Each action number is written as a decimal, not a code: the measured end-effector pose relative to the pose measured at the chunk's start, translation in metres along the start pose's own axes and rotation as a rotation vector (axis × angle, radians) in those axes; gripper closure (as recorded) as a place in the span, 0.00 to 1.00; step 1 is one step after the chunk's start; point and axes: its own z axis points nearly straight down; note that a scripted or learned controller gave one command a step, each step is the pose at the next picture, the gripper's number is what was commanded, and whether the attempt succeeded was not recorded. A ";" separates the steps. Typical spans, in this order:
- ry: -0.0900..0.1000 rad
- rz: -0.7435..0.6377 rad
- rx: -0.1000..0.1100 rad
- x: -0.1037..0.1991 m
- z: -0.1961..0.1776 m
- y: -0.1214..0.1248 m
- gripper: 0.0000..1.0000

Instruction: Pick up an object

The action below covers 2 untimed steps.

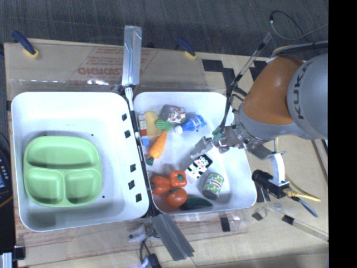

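My grey two-finger gripper (202,148) hovers above the black-and-white patterned block (199,164) — grip unreadable from here.

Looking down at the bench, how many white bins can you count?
2. The left bin holds a green tray; the right bin holds the toys, with the gripper above them.

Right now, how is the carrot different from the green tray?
The carrot is orange, thin and pointy; the green tray is pale green, wide and flat with three compartments. The carrot lies in the right bin among other toys; the green tray sits alone in the left bin. Both rest untouched.
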 end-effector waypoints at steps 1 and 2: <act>-0.002 -0.090 -0.003 -0.039 -0.004 -0.008 0.00; 0.001 -0.121 0.000 -0.011 0.107 0.005 0.00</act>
